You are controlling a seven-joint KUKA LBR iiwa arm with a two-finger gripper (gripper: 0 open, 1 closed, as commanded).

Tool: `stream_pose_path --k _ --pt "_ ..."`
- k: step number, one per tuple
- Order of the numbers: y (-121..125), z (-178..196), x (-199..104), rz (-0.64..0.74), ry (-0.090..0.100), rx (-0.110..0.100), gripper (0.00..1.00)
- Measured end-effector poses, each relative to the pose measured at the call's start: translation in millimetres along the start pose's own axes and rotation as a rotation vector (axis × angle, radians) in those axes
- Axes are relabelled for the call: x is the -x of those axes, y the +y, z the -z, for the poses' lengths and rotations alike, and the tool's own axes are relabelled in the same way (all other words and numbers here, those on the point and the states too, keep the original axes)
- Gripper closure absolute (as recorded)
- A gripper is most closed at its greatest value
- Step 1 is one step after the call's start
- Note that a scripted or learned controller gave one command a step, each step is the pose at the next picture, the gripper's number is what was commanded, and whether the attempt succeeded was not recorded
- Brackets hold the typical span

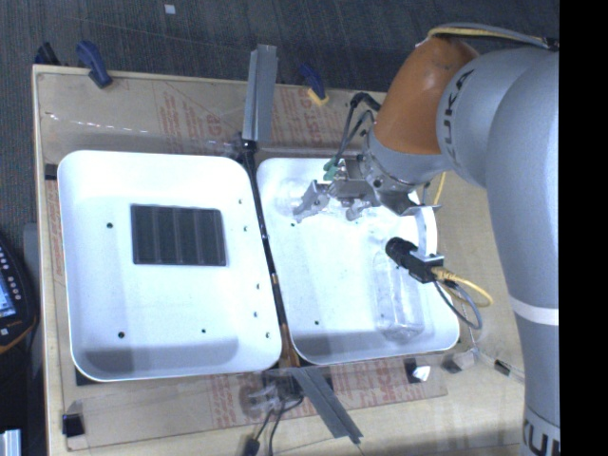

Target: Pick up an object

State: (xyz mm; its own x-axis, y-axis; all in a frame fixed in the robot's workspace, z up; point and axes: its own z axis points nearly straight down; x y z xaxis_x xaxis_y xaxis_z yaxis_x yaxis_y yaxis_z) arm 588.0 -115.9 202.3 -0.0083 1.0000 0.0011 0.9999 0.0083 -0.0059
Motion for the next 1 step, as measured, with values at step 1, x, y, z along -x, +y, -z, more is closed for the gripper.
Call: stream_pose_path --k 1 --pt "-67.2 -24.1 -7.0 -0.219 0.0 -0.001 0.0"
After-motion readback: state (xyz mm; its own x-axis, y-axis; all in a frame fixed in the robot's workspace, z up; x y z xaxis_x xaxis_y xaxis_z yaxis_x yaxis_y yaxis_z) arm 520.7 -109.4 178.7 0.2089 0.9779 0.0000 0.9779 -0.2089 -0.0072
